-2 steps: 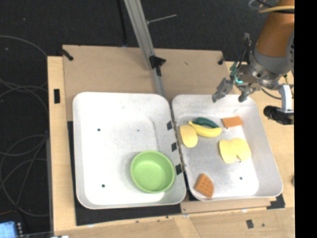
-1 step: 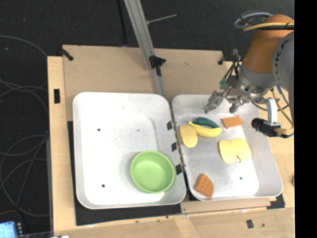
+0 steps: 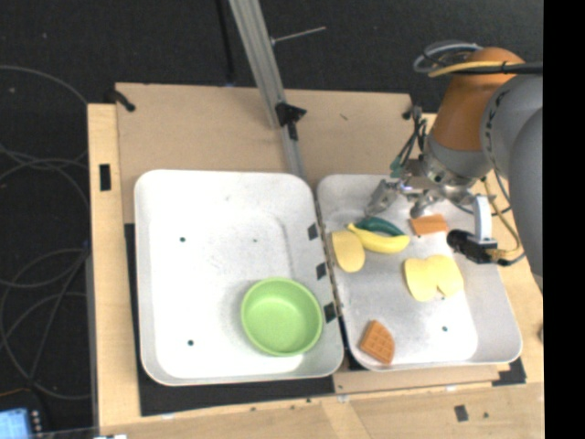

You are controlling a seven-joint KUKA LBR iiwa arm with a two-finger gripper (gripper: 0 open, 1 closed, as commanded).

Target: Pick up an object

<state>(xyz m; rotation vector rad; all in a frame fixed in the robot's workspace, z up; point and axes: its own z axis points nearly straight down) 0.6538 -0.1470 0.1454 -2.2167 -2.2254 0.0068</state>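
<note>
Pincer (image 3: 409, 193) hangs over the right bin (image 3: 489, 332) above the banana (image 3: 379, 240); grip state unclear.

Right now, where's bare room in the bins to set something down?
Left bin: its whole upper half, above the green bowl. Right bin: the front strip between waffle and yellow slice. Crowded around banana and orange block.

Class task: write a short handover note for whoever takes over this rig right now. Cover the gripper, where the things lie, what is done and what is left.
Gripper: low over the right bin's far edge, nothing seen between its fingers.
Right bin: banana, teal piece, orange block, two pale yellow pieces, waffle.
Left bin: green bowl.
Done: nothing lifted.
Left: grasp and raise one object.
</note>
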